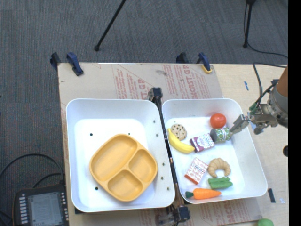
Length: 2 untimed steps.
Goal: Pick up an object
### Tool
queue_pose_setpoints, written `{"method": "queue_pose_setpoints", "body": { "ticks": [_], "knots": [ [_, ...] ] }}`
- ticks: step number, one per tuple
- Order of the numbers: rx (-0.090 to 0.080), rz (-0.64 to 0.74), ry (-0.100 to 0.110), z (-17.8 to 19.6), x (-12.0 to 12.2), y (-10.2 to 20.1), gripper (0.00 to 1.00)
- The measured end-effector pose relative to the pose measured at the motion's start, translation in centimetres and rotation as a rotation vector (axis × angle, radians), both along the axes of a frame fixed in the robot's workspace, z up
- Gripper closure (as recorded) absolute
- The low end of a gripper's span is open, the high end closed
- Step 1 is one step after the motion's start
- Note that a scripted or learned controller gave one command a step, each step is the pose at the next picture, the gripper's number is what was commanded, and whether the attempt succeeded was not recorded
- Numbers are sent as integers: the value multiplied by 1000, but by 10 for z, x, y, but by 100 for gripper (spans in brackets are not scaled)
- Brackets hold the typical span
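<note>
The right bin (254,154) holds several toy foods: a red tomato (217,120), a cookie (178,130), a banana (178,143), a purple box (202,142), a small green bottle (219,135), a croissant (219,165), a red-and-white packet (196,170), a green vegetable (219,183) and a carrot (205,193). My gripper (234,127) reaches in over the bin's right wall, its tip right at the green bottle's right end and touching it or nearly so. Whether the bottle is gripped is unclear from this angle.
A yellow divided plate (123,167) lies in the left bin (75,121). Blue clamps (74,62) hold the cardboard bench top. A tablet (40,207) sits at the lower left, and a green ball (265,222) lies beyond the bench's front right.
</note>
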State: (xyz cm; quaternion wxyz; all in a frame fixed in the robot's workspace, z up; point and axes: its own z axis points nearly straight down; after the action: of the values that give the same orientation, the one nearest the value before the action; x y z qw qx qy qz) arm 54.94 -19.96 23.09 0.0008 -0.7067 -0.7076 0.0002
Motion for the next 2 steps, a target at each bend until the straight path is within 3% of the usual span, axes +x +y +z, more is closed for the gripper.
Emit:
{"method": "queue_pose_setpoints", "body": {
  "ticks": [1,2],
  "knots": [
    [3,0,-3,-132,19,-10,0],
    [1,-3,1,-144,-39,21,0]
  ]
}}
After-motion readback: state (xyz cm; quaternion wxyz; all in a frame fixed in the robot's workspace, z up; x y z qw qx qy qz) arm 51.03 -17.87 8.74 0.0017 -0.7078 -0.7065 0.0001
